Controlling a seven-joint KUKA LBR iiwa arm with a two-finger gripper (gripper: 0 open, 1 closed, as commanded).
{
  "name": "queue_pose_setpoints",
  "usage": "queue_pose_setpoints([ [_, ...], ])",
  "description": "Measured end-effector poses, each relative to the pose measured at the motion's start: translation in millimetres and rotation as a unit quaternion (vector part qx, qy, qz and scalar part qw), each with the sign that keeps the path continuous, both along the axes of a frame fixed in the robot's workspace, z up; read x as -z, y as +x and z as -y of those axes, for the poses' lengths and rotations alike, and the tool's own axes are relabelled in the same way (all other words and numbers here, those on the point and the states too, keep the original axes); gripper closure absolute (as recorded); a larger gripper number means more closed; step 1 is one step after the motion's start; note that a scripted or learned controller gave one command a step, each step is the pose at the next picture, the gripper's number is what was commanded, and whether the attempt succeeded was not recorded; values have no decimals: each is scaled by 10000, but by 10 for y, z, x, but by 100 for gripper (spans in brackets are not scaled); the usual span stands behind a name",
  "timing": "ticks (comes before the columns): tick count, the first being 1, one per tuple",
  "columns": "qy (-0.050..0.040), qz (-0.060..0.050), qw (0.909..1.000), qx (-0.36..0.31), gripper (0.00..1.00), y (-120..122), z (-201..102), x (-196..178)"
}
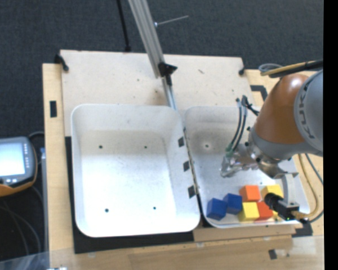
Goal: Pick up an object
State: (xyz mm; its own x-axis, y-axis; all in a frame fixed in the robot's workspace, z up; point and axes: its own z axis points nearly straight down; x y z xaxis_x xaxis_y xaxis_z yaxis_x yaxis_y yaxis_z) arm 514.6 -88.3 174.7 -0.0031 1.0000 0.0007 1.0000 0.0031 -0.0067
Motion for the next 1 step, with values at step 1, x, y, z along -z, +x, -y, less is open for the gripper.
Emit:
queue_pose_setpoints([
  [1,-9,82,10000,-8,100,94,-220,-1503],
])
